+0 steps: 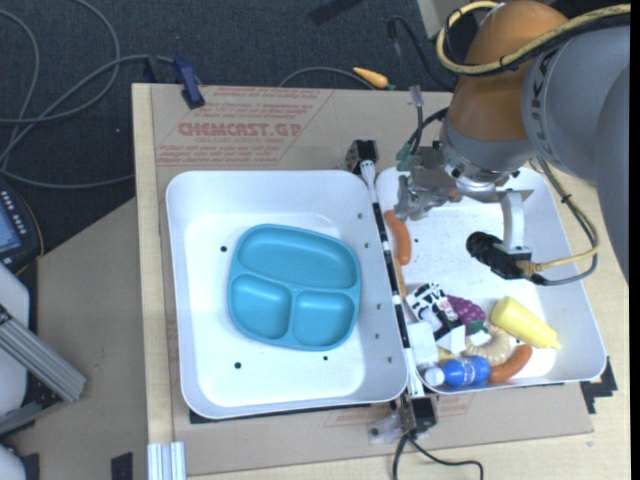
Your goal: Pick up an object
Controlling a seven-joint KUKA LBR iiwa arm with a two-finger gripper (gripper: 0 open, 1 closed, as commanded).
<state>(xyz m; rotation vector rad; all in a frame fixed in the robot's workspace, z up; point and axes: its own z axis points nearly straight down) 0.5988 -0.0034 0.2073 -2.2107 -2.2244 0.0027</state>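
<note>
Several small things lie crowded in the near corner of the right bin (445,236). Closest to the front wall is a blue ball (466,372), and just beside it, on the right, lies a red sausage (512,360). A yellow piece (526,324) rests a little behind the sausage, near the right wall. To the left of it are a purple thing (469,311) and a black-and-white thing (427,302), both too small to name better. They are close together, and I cannot tell if they touch.

One blue plate (295,286) with three compartments lies flat in the middle of the left bin (200,218), well apart from all four walls.

Farther back in the right bin, an orange stick (399,238) lies along the left wall, its length parallel to the wall. This is the object nearest to the gripper (412,196), which is just behind its far end and low over the bin floor. Whether the gripper is open or closed I cannot tell, and I also cannot tell if it touches the stick. The arm (590,78) comes in from the right, with its orange band (500,68) above the far part of the right bin.

Behind the bins is a brown board (240,123) with red print. A blue clip (188,81) sits on its far left edge. Beyond it, grey cables (60,78) run over the dark floor.
</note>
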